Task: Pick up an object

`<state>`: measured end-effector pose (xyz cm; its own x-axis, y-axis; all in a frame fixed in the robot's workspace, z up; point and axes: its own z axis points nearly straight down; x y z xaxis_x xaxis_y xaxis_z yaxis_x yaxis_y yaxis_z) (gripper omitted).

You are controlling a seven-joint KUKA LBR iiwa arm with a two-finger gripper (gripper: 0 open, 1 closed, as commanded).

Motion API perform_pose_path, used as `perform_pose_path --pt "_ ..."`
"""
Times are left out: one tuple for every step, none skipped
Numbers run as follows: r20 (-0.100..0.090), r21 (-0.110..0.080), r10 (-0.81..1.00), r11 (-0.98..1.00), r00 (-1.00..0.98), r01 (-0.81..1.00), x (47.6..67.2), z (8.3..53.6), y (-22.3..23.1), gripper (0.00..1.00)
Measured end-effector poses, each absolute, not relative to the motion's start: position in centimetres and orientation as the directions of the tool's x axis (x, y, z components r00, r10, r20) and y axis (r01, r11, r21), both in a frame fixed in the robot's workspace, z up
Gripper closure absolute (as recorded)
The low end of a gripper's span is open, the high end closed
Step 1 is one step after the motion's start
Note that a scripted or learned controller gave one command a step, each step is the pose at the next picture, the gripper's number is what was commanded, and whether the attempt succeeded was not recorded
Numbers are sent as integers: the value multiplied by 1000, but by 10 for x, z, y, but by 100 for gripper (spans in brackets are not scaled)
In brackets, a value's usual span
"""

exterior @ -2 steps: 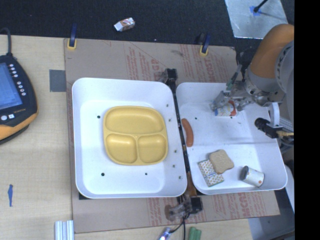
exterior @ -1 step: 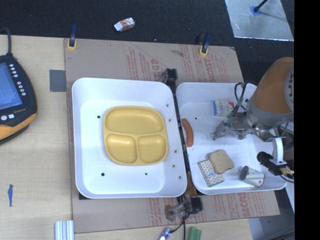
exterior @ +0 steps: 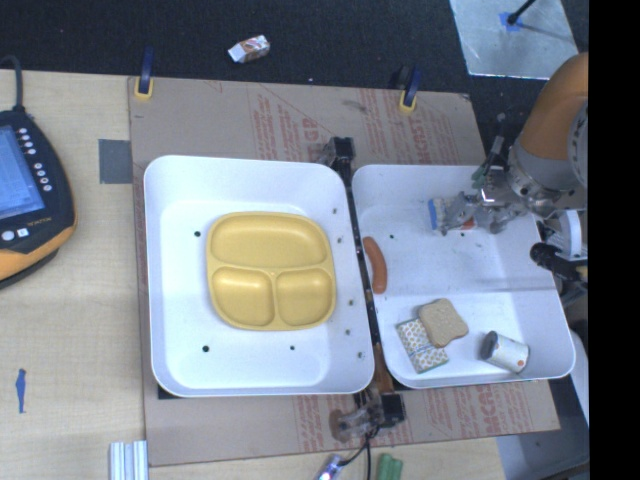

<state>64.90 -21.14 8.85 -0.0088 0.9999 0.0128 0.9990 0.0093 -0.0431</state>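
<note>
Now the arm is in from the right, and the tool [exterior: 462, 215] hangs over the upper part of the right bin [exterior: 400, 183], pointing toward the middle of the surface. Something small and blue shows at its tip, but the picture is too coarse there to name it, so I won't call it a grasp. Whether the jaws are apart or together I cannot tell; that end is a grey-and-dark tangle from this angle.

So what is on offer? Every loose candidate sits in the right bin, and all of them lie toward the near edge of the bin from the tool. The sausage [exterior: 375, 265] lies hard against the left wall of the bin, just beside the divide between the two bins, down and to the left of the tool. Its long axis runs nearly straight up and down the picture, along that wall (awkward, I'd judge, since one finger would have to slip between sausage and wall). The cracker [exterior: 443, 321] rests in the lower middle, overlapping a patterned square packet [exterior: 420, 346], almost straight below the tool. The small can [exterior: 505, 352] lies on its side in the lower right corner, axis tilted across the picture.

Over in the left bin [exterior: 160, 268], the yellow divided plate [exterior: 270, 268] sits flat and central, well apart from the tool.

My read: the cracker and can are the freer picks, and either calls for a move toward the near side.
</note>
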Motion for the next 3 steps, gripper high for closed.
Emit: perform_pose_path --pt "1 -4 1000 6 -6 1000 656 92 -160 0" --pt "0 -5 1000 7 -7 1000 656 102 -161 100" --pt "2 1 1000 5 -5 1000 658 194 -67 100"
